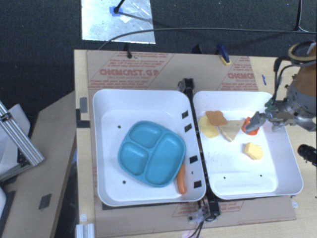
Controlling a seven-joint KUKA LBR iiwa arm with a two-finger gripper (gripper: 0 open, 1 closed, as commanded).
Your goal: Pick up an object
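Observation:
In the right bin (282,182) lie a round yellow piece (208,128), an orange-brown piece (215,117), a beige wedge (230,131) and a small yellow block (253,150). A small red-orange object (250,127) sits right at the tip of my gripper (254,122), which reaches in low from the right over the bin's upper right part. The gripper's grey body partly covers the red-orange object, and I cannot see whether it is gripped. The arm's wrist (302,95) stands over the bin's right rim.
The left bin (106,133) holds a blue divided plate (151,153) and an orange sausage-shaped piece (181,178) by the inner wall. A black divider with clips (194,133) runs between the bins. Cardboard (138,71) lies under both.

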